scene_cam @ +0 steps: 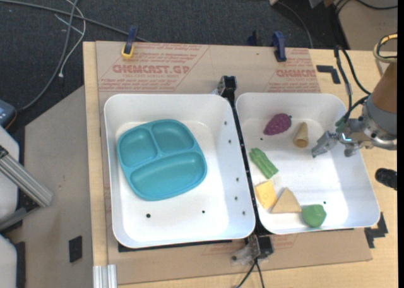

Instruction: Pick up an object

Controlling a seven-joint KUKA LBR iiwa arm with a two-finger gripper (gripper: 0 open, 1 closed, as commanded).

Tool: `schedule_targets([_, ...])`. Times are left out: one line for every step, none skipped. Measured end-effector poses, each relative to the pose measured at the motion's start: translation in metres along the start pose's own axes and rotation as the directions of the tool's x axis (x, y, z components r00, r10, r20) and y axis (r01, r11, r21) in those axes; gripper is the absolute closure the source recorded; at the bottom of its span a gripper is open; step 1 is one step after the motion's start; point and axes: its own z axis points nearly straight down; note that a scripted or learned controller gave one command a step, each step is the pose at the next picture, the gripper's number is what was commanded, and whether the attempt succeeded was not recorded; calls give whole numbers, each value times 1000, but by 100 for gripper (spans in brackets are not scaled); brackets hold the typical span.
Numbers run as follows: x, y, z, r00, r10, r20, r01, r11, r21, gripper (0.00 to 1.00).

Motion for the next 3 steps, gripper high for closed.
schedule_targets([2,-3,42,1000,0,-1,0,1000,1,0])
schedule_targets([3,-3,65,1000,0,0,0,1000,0,0])
schedule_targets([3,-2,53,1000,0,0,0,1000,-2,100])
